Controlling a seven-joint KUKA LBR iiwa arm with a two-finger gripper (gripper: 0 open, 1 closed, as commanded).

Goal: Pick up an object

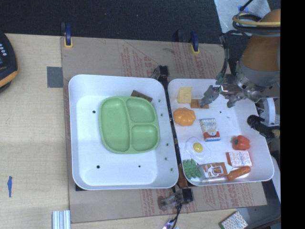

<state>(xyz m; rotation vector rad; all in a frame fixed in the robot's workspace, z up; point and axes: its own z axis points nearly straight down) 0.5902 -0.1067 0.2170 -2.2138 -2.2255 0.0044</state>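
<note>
A brown cardboard sheet (119,51) lies on the wooden counter (28,142), held at its far edge by two blue clamps (67,35), with a grey tape patch (55,76) at left and a black-and-yellow device (5,61) beyond it.

The gripper (220,97) hovers with fingers spread at twelve o'clock in the right bin (263,128), just beside the cheese (185,95).

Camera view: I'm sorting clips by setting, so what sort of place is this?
Likely a robotics lab bench: two white bins on clamped cardboard, toy food such as a fried egg, and the arm's end effector above.
</note>
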